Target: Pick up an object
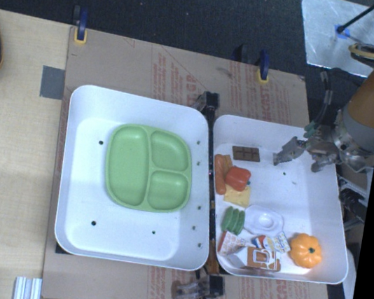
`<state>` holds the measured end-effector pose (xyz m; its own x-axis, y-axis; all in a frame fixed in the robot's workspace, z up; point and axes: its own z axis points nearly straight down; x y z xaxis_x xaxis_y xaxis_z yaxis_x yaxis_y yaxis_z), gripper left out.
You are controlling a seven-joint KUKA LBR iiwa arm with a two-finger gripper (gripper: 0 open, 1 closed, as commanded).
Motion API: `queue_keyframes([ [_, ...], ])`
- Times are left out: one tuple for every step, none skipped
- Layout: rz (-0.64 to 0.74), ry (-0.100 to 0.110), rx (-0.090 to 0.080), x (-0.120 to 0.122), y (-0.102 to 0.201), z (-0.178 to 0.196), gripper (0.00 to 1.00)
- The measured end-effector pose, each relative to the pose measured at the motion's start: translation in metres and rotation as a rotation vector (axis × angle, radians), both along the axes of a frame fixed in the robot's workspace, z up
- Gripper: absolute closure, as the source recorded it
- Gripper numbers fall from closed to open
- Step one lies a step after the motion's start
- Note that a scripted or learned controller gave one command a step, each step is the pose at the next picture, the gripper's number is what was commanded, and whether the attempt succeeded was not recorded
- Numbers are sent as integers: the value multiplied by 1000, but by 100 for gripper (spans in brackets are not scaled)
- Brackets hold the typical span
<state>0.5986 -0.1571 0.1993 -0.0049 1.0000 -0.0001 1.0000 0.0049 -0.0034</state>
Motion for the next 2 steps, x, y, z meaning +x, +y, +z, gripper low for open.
queue_keyframes([
  [6,6,2,27,62,-109,0],
  [-2,-1,-2,7,61,-107,0],
])
